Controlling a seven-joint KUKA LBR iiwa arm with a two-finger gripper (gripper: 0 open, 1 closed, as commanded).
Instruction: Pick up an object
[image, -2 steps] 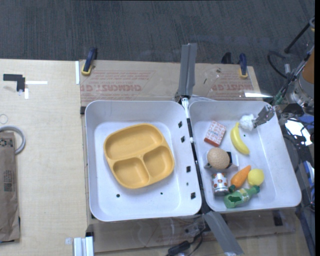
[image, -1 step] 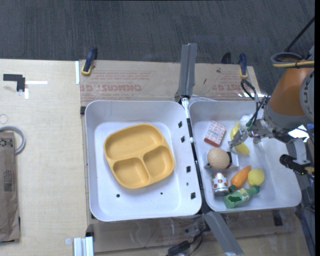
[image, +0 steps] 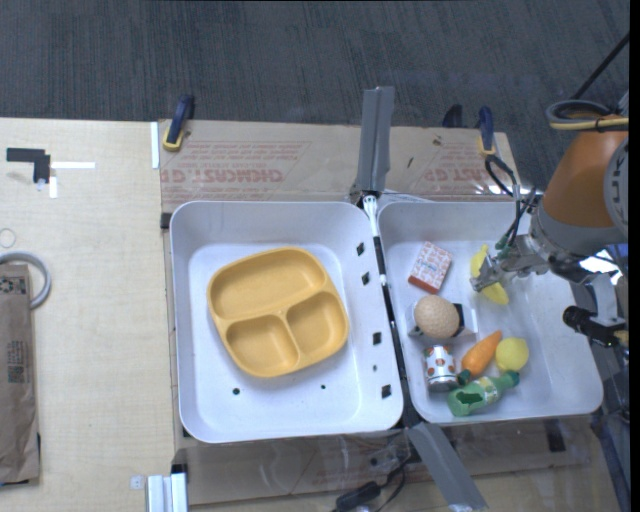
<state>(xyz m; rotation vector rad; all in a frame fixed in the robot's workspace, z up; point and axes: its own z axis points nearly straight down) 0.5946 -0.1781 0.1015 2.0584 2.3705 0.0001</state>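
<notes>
Two white bins are sitting side by side on the bench; we are watching the gripper hanging near the right bin's far edge, its fingers pinching a yellow object. Against the near edge a carrot, lemon and green bottle are lying clustered together.

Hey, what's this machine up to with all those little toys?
A robot arm reaches in from the right, with its tool low over the right bin, at a small yellow object near the bin's far side. The other items lie untouched: a red-and-white box, a beige ball, a small can, a carrot, a lemon and a green bottle. The left bin holds a yellow divided plate.
</notes>
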